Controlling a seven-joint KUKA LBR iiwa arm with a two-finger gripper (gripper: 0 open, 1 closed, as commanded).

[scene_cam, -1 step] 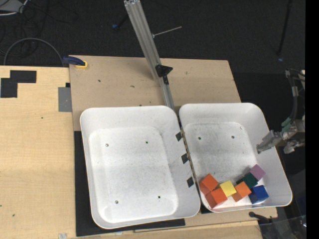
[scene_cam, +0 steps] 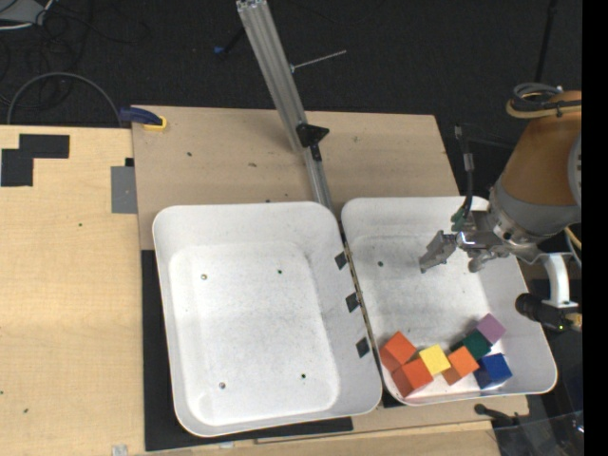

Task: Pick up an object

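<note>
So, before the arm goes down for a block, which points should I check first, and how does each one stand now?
1. Blocks are there to pick: ok. A cluster of blocks lies at the near edge of the right bin.
2. Gripper is free of any block: ok, nothing shows between its fingers.
3. Gripper is above a block: not ok. It hangs over bare bin floor, farther back than the cluster.
4. A block stands apart for a clean grasp: not ok. The red block, yellow block and orange block crowd together.
5. Finger opening: cannot tell.
</note>
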